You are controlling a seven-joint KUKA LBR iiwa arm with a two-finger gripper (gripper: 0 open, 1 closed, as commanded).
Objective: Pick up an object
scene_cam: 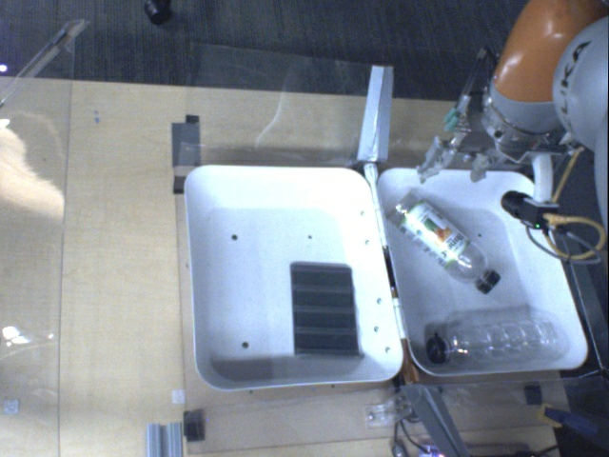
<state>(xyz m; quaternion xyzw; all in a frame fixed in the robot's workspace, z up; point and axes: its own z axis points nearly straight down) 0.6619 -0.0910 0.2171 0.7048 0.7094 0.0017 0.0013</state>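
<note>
My gripper (451,167) hangs over the back edge of the right bin (571,293), below the orange band of the arm (542,41). Its fingers are spread open with nothing between them. A small clear bottle (442,236) with a coloured label and a black cap lies slantwise in the right bin, just in front of and below the gripper, apart from it. A larger clear plastic bottle (495,339) with a dark cap lies along that bin's front wall. A black ribbed rectangular block (324,307) lies flat in the left bin (219,255).
A grey metal post (376,112) stands at the back between the two bins. Cables (561,227) hang at the right bin's right side. A clear plastic sheet covers the bench at the left.
</note>
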